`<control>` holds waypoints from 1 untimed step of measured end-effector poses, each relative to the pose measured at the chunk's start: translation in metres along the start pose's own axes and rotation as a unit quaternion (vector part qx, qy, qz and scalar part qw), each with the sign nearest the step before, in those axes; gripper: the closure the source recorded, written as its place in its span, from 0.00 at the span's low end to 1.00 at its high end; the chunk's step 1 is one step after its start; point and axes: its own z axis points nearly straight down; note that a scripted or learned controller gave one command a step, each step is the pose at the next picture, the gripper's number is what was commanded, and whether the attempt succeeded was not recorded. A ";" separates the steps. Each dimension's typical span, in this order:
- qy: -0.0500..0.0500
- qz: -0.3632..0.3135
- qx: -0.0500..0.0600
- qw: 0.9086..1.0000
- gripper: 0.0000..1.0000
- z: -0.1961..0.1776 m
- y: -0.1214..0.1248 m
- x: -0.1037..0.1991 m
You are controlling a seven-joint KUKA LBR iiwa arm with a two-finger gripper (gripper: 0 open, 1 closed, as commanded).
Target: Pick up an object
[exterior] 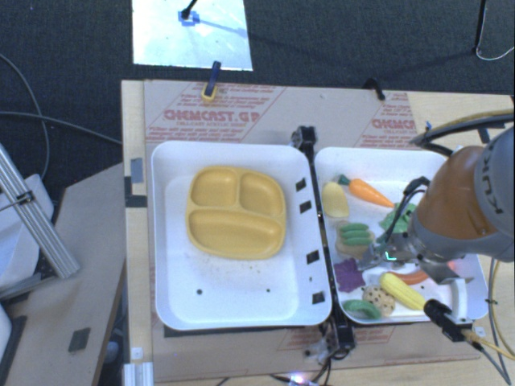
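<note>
The right bin (378, 161) holds several toy foods. An orange carrot (370, 191) lies at the back, with a pale yellow fruit (335, 202) to its left. A green pickle (354, 233) sits mid-bin and a purple piece (348, 274) lies nearer the front. A spotted cookie (377, 298), a yellow banana-like piece (401, 290) and a green pod (360, 310) lie along the front. My gripper (380, 253) hangs low over the bin's middle, just right of the pickle and above the purple piece. A leafy green toy (399, 215) is partly hidden behind the arm.
The left bin (177, 296) bears a yellow divided plate (236, 213). A black divider with clips (315, 215) runs between the bins. The arm's bulky wrist with its orange band (459, 199) covers the right bin's right side. A blue and yellow tool (212, 83) lies on the bench behind.
</note>
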 end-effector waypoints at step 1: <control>-0.001 -0.002 -0.001 1.000 0.00 0.010 0.035 0.012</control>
